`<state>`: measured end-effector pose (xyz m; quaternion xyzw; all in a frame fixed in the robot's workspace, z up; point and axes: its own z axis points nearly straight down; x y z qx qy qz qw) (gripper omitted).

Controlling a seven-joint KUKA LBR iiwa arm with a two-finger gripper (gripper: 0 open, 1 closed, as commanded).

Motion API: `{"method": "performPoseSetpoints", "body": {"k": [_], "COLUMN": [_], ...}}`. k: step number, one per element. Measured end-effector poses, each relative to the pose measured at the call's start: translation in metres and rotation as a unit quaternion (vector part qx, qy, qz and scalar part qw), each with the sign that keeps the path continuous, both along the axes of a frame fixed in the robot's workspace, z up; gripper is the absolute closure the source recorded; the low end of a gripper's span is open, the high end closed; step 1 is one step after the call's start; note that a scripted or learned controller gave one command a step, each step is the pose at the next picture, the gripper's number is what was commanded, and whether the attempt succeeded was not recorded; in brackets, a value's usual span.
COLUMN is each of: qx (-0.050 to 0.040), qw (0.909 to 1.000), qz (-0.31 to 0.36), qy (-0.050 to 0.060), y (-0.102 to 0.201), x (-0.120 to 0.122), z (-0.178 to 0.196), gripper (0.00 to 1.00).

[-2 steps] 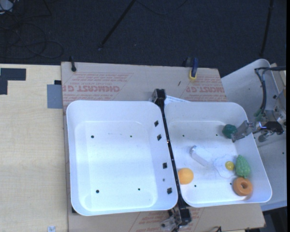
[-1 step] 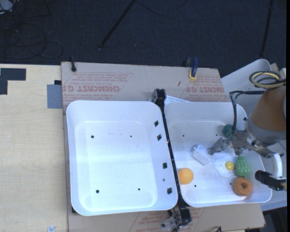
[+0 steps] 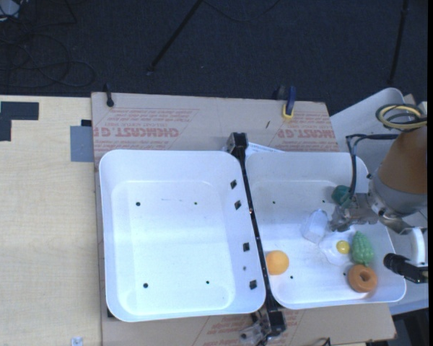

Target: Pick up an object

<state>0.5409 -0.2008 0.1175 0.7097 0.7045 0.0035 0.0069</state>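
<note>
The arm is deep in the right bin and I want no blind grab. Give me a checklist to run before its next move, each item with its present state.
1. Tool inside the right bin: ok.
2. Tool fingers open or shut: cannot tell, the wrist hides them.
3. Object between the fingers: cannot tell.
4. Targets within the bin: ok. Orange ball, brown ring, green bumpy piece, small yellow piece, clear cup and teal piece all lie there.
5. Space around the nearest targets: not ok, the clear cup, yellow and green pieces crowd close to the tool.
6. Orange ball standing apart, near the divider: ok.
</note>
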Motion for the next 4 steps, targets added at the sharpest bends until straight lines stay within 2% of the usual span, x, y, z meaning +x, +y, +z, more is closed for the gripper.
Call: {"method": "performPoseSetpoints", "body": {"k": [1, 2, 3, 4], "qx": [0.0029, 0.0027, 0.0027, 0.0027], "qw": [1.0, 1.0, 1.0, 0.9999], "qz": [0.008, 0.006, 0.006, 0.006], "qy": [0.003, 0.007, 0.007, 0.01], "y": [0.072, 0.147, 0.225, 0.29], "x": [0.029, 0.041, 0.041, 0.047], "z": [0.115, 0.166, 0.214, 0.184], "gripper": [1.0, 1.0, 1.0, 1.0]}}
